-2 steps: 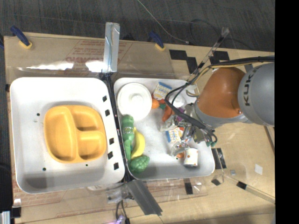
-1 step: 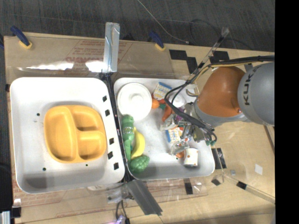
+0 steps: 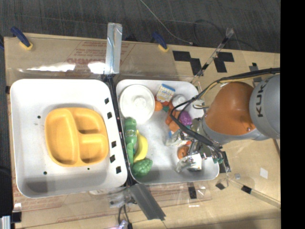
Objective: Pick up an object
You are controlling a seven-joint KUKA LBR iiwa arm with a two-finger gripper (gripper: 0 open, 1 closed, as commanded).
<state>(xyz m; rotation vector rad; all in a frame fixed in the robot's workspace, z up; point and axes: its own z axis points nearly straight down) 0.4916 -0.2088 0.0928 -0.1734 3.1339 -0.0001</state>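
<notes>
The end effector (image 3: 190,157) sits low in the near right part of the right bin (image 3: 159,174), under the grey arm (image 3: 257,113) with its orange band, which reaches in from the right. Whether it grips anything I cannot tell. Around it lies a clutter of small toys (image 3: 178,123); further left are a white bowl (image 3: 137,100), a banana (image 3: 141,147) and green vegetables (image 3: 130,136). The left bin (image 3: 28,175) holds a yellow tray (image 3: 76,136).

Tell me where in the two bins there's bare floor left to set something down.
Left bin: bare white floor all around the yellow divided tray, widest along its near and far edges. Right bin: a small bare patch between the banana and the gripper; elsewhere it is crowded with the white bowl, green toys and small items.
</notes>
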